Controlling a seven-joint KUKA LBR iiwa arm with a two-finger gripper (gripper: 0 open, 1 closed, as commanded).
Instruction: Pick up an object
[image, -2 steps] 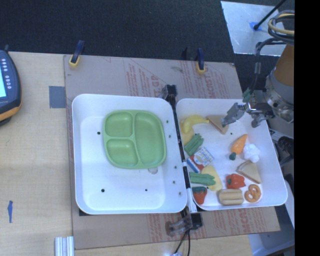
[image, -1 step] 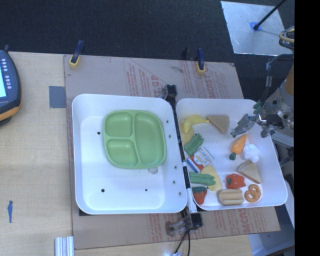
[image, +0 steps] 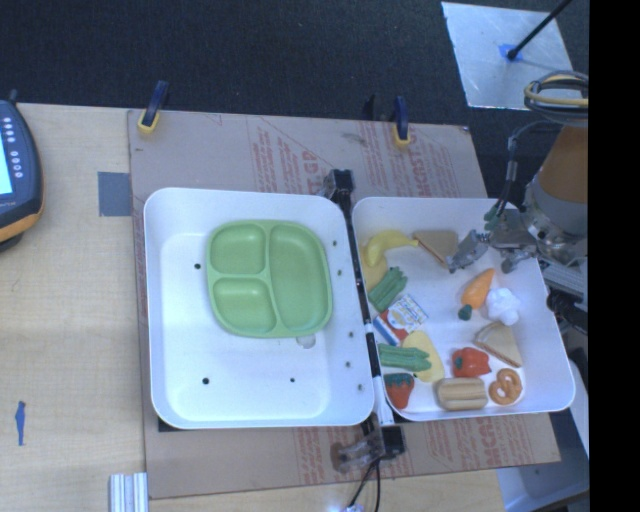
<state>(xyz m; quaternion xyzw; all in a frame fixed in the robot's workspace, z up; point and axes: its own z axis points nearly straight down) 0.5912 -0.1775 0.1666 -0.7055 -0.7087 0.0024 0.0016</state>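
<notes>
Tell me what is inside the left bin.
The left bin holds a green divided plate, lying flat toward its far side, with nothing in its three compartments. Whatever bin floor lies beneath the plate is covered.

2 bins side by side on bench. Left bin holds divided plate. Right bin holds toy foods: banana at far left, pretzel near right, carrot between.

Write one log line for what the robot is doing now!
hand: above right bin, open, holding nothing | nearest: carrot, bread slice | green plate: left bin
</notes>
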